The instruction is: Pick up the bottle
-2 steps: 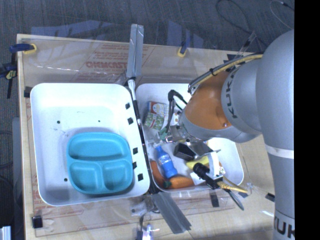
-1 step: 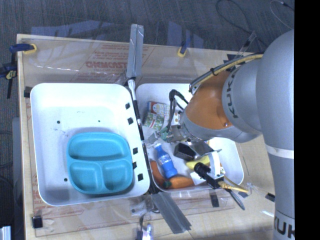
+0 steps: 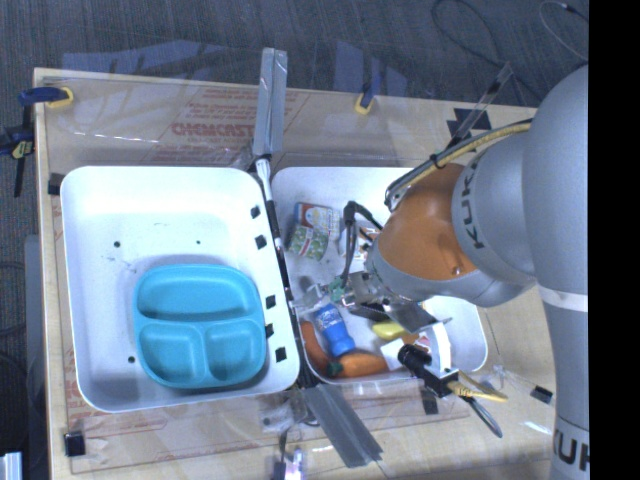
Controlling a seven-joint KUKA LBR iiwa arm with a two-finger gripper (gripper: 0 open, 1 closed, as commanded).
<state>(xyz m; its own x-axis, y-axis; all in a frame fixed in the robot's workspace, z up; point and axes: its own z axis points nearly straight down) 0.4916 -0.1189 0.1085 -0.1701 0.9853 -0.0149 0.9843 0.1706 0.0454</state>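
The bottle (image 3: 334,331) is small, with a blue label and a pale top. It lies tilted near the front of the right bin (image 3: 330,180), among other items. My gripper (image 3: 345,293) hangs at the end of the grey and orange arm, just above and behind the bottle's upper end. The arm's bulk hides much of the bin's right half. From this angle, contact between the gripper and the bottle cannot be made out.
An orange carrot-like piece (image 3: 361,365) and another (image 3: 312,342) lie beside the bottle. A yellow item (image 3: 391,330) sits to its right. A printed carton (image 3: 311,231) lies at the bin's back. The left bin (image 3: 90,268) holds a blue divided tray (image 3: 200,324).
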